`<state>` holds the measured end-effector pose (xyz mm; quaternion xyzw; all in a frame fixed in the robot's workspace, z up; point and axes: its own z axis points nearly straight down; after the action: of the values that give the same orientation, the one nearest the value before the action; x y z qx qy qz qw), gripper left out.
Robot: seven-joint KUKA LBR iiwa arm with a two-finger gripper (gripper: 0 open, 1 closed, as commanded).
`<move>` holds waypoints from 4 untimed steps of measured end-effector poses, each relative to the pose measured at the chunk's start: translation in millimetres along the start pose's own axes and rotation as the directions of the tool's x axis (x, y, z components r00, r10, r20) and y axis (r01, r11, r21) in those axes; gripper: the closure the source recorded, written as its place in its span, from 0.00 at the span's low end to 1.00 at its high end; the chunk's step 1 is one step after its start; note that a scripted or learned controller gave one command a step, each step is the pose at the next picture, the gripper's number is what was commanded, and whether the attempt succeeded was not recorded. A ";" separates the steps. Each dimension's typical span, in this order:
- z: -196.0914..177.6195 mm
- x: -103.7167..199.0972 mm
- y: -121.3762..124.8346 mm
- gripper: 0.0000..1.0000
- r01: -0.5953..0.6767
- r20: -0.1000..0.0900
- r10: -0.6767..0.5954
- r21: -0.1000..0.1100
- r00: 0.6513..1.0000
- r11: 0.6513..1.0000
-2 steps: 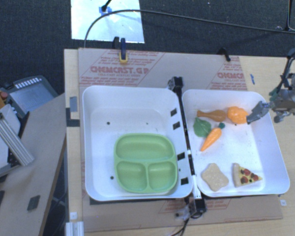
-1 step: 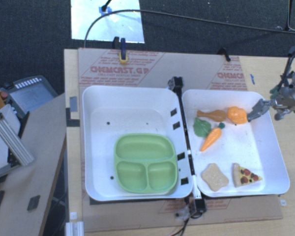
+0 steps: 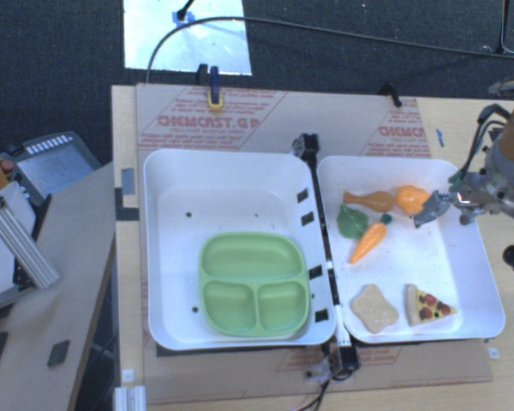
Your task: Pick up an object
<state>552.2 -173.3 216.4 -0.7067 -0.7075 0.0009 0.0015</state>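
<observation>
Two shallow white plastic bins sit side by side on the bench, smooth-walled with rounded corners. The left bin holds a pale green plastic tray, glossy, rounded and split into three compartments. The right bin carries small toy foods: a tan chicken drumstick touching a round orange fruit, a dark green leafy piece just beside a tapered orange carrot lying at a slant, and near the front wall a beige bread slice and a triangular pizza slice dotted with toppings. The grey metal gripper reaches in from the right, low over the bin's right side just beside the orange fruit. How far its fingers are parted cannot be told, and nothing is seen between them.
</observation>
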 end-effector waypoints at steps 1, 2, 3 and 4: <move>62.4 4.1 1.3 0.00 0.000 0.000 0.000 0.000 1.000 1.000; 113.9 -4.5 -4.2 0.00 -0.001 0.001 0.001 -0.002 1.000 1.000; 100.6 -4.3 -2.5 1.00 0.001 0.002 -0.001 -0.007 1.000 1.000; 47.1 -6.8 -11.2 1.00 -0.001 0.003 0.001 -0.009 1.000 1.000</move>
<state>540.8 -180.1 169.3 -0.7072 -0.7070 -0.0013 -0.0027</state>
